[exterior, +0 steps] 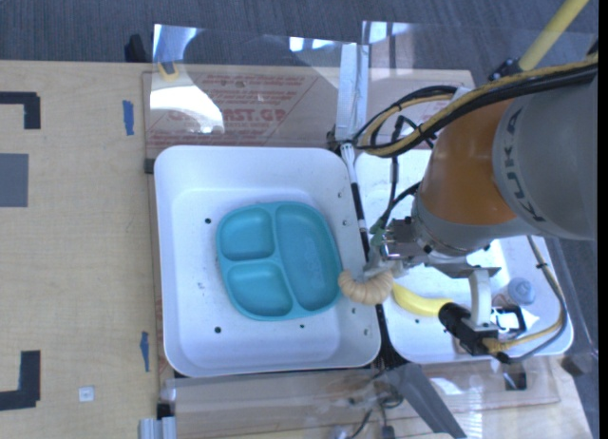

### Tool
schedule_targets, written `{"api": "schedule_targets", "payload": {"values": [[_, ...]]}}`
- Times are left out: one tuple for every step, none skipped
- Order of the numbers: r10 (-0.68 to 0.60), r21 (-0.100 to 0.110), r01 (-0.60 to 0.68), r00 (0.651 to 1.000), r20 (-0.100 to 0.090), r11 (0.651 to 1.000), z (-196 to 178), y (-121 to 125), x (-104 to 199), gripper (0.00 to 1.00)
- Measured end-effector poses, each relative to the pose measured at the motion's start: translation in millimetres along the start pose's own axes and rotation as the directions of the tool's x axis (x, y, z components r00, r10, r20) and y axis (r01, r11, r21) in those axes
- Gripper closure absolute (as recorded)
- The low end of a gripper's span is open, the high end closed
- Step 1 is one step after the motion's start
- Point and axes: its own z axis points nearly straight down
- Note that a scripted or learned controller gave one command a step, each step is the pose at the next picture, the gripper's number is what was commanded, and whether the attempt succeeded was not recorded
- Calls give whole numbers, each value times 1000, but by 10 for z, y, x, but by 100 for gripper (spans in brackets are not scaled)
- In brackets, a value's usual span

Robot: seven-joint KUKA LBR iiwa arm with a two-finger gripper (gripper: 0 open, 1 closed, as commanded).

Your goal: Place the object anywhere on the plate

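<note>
**Croissant at plate edge, left bin**

Item: tan croissant (366, 285), curved, lying on the floor of the left bin (180, 190), touching the right rim of the plate (277, 258) and close to the bin's right wall.

Plate: teal, three compartments, set near the middle of the left bin.

End effector (383, 258): directly above the croissant, under the orange-banded wrist; whether it is released or clenched on the croissant cannot be told.

Right bin (556, 337): holds a yellow banana (418, 301), just right of the croissant across the bin walls.

Bench (76, 238): light wood, both bins resting on it.
</note>
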Motion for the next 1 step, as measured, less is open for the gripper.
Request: {"api": "schedule_targets", "payload": {"values": [[0, 1, 0, 1000, 0, 1000, -3, 268, 640, 100]]}}
